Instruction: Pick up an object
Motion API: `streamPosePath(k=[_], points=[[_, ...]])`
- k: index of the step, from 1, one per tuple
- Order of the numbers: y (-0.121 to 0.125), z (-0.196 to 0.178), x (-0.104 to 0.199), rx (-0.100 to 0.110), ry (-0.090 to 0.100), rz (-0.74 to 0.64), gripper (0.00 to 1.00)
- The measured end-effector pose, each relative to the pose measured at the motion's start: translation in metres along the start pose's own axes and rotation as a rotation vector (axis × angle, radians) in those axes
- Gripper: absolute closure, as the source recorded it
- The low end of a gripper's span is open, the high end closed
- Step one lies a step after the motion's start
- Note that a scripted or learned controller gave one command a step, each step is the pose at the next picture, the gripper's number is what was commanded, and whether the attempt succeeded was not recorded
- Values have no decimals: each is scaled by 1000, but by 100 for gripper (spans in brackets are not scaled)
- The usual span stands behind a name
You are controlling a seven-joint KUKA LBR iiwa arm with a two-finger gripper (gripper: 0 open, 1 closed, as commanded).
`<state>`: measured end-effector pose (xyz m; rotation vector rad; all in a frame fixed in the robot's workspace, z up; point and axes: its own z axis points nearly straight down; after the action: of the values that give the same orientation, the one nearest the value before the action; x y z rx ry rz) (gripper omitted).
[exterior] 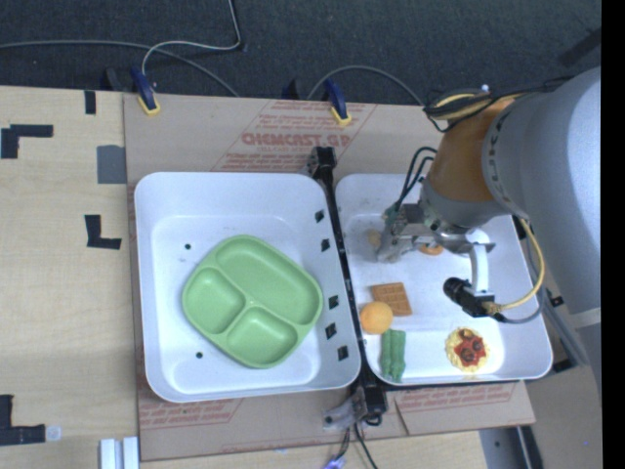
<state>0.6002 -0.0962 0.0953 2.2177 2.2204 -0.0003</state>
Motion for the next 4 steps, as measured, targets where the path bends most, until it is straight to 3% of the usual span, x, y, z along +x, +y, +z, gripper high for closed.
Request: streamPosePath(k=[1,2,3,4], points=[[0,0,0,0,0,0,0],[44,10,-15,0,2,-1,0],[44,0,-14,-1,1,-2,100],[-11,-89,49,2,3,-2,100]])
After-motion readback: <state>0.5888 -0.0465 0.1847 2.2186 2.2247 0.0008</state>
